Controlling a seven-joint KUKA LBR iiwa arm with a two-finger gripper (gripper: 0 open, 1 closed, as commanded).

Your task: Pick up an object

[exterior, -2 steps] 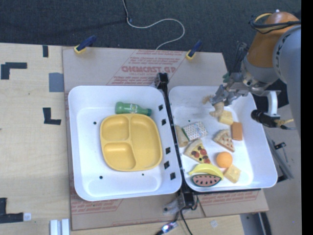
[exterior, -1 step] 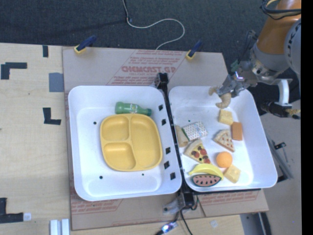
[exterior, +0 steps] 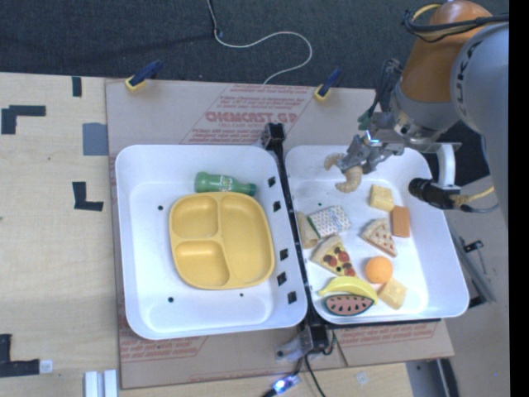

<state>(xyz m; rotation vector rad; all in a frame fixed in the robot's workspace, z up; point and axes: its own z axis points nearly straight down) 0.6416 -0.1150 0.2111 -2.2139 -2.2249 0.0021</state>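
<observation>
Wooden tabletop (exterior: 50,222) carries a cardboard sheet (exterior: 240,114) with two white bins side by side. Largest within the left bin (exterior: 136,246) is a yellow divided plate (exterior: 221,240), and a green bottle (exterior: 223,184) lies touching its far edge. Over the right bin (exterior: 430,292) the grey arm (exterior: 463,56) reaches in, its claw (exterior: 357,162) low at the bin's far left corner. A tan, bone-like toy (exterior: 348,178) sits right at the claw's tips; whether the claw grips it I cannot tell. Nearer the camera lie cheese cubes (exterior: 381,198), a pizza slice (exterior: 334,258), a watermelon slice (exterior: 348,304), a banana (exterior: 347,285) and an orange (exterior: 378,270).
</observation>
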